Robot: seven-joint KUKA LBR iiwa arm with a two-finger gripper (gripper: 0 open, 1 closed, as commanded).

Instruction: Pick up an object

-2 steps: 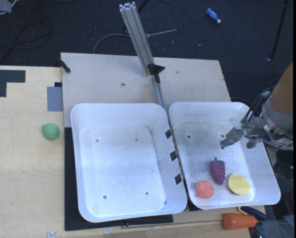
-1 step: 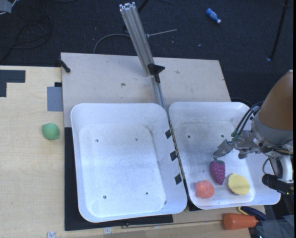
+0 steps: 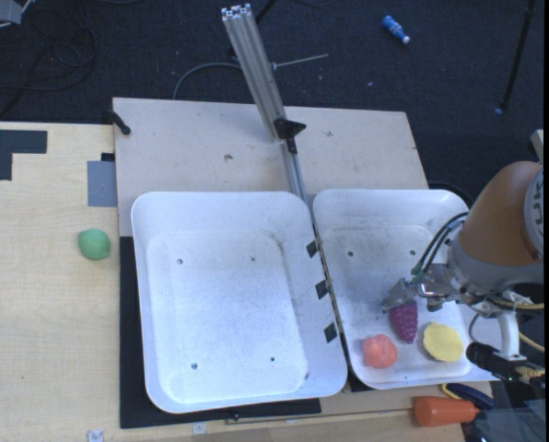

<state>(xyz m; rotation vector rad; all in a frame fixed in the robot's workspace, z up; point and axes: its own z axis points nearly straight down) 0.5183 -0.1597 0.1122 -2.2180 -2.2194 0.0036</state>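
**Gripper down in right bin, by purple object**

Gripper (image 3: pixel 411 295) sits low inside the right bin (image 3: pixel 385 212), right at the top of the purple object (image 3: pixel 403 321). Can't tell if the claw is released or clenched, or whether it has the purple object; the view is too small and the wrist covers it.

Around the purple object: red-orange object (image 3: pixel 379 351) just beside it toward the near rim, yellow object (image 3: pixel 443 343) just beside it on the arm side. Both crowd it.

Left bin (image 3: pixel 221 304) is well apart from the purple object. Green ball (image 3: pixel 94 244) lies on the bench beyond the left bin. Orange-handled tool (image 3: pixel 445 411) lies outside the right bin's near rim.
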